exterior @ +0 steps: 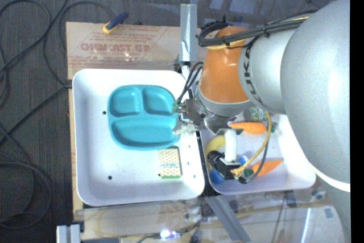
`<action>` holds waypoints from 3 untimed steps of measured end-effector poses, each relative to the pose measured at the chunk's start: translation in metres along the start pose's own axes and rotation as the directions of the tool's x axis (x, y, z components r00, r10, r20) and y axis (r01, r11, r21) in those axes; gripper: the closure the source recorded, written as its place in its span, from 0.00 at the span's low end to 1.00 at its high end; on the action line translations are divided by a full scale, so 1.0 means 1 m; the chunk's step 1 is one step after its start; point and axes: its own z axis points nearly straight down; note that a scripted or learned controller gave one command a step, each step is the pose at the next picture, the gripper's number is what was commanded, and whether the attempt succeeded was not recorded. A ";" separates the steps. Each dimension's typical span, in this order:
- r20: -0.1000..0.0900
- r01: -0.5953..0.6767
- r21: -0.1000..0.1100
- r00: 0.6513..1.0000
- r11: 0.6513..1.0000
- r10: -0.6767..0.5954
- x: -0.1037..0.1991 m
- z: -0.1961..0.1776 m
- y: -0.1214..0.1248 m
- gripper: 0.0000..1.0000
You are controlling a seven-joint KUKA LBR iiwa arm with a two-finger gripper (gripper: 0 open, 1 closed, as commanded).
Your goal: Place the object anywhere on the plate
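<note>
Camera view, arm: you see the grey arm point(307, 77) coming in from the right and filling the far right of the scene. Its orange band point(224, 74) sits above the gap between the two bins, and the wrist points down and to the left.
Gripper: the gripper point(183, 115) hangs at the right edge of the plate, over the left bin's right side. You cannot tell whether it is open or closed, or whether it carries anything.
Plate: the blue divided plate point(136, 128) lies flat in the far half of the left bin point(94, 179).
Task's thing: a small patterned pad point(169, 162) with a green edge lies on the left bin's floor. It is off the plate, just beside the plate's near right corner.
Right bin: in the right bin point(296, 179) you see two carrots, one point(250, 128) farther and one point(270, 166) nearer. A yellow thing point(215, 144) lies at its left side, partly hidden by the arm.
</note>
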 end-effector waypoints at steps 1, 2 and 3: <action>0.000 -0.346 0.001 0.938 0.938 0.346 0.012 0.000 -0.039 1.00; 0.003 -0.325 -0.004 0.946 0.946 0.325 0.133 -0.068 -0.019 1.00; 0.006 -0.403 -0.005 0.915 0.915 0.403 0.099 -0.028 -0.003 1.00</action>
